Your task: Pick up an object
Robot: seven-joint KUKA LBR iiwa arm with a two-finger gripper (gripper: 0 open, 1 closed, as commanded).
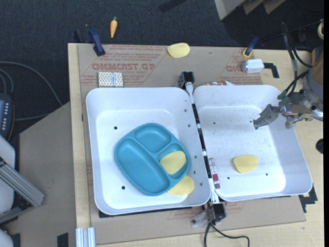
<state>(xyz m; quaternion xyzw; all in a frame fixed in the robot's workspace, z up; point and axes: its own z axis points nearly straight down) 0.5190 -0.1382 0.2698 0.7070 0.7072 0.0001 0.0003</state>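
A yellow, rounded piece lies on the floor of the right bin, toward its front. My gripper hangs over the right bin's far right part, up and to the right of that piece and apart from it. I see nothing held in it. In the left bin a blue divided plate carries a second yellow piece in its small compartment. A third yellow piece rests against the plate's front right edge.
Another yellow piece lies on the bench behind the bins. Blue clamps, a small white box and a patterned card sit along the back. Cables hang at the far right.
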